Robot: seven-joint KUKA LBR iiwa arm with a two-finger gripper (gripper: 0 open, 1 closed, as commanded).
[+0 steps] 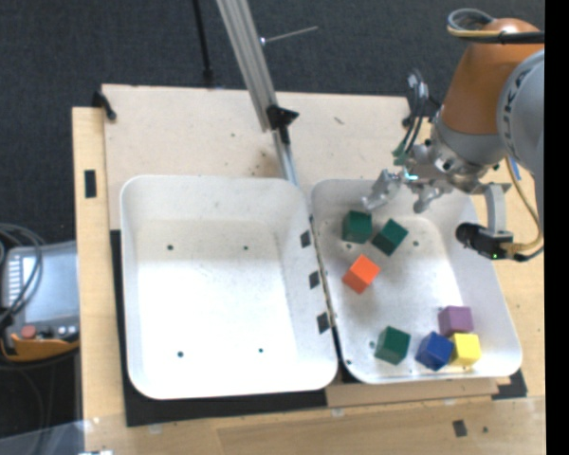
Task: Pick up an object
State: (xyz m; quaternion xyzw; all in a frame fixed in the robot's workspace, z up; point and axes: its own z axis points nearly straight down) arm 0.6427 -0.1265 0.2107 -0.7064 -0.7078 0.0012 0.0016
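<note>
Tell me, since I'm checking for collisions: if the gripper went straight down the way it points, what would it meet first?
Probably bare floor of the right bin near its far edge. The gripper hangs just beyond the two green cubes; depth is unclear.

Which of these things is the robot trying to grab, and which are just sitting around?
For the job:
- pincer
- the blocks in the right bin: green blocks, orange block, purple block, blue block, yellow block

Just sitting around:
- left bin
- metal pole
- grey box with cables
</note>
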